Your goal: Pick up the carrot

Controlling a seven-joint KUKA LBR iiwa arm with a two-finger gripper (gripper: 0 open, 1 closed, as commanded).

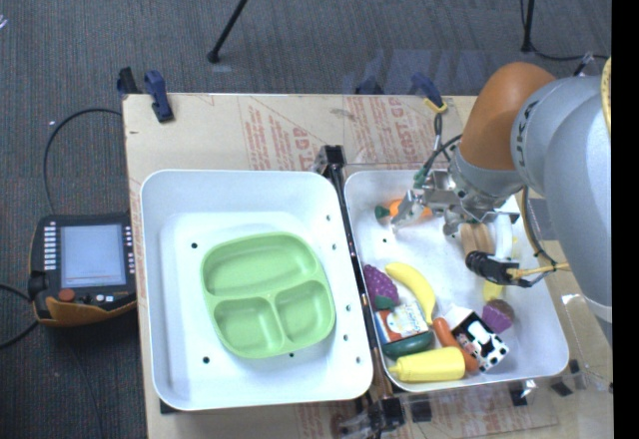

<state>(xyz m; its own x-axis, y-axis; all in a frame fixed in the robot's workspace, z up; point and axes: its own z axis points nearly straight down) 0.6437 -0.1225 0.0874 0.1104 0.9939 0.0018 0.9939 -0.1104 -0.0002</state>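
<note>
The grey arm reaches in from the right — orange band up, tool (431, 203) lowered leftward.

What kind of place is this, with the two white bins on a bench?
Probably a robotics lab: a grey robot arm reaches over a bin of toy food, a handheld control pendant lies on the carpet, and tripod legs stand behind the bench.

Worktop (260, 133): bare wood board, matt. Bins (160, 227): smooth white plastic, slight sheen. Green divided tray (268, 294): matt plastic. Banana (414, 285), carrot (411, 209): glossy plastic toys. Floor (100, 18): grey carpet, rough.
</note>
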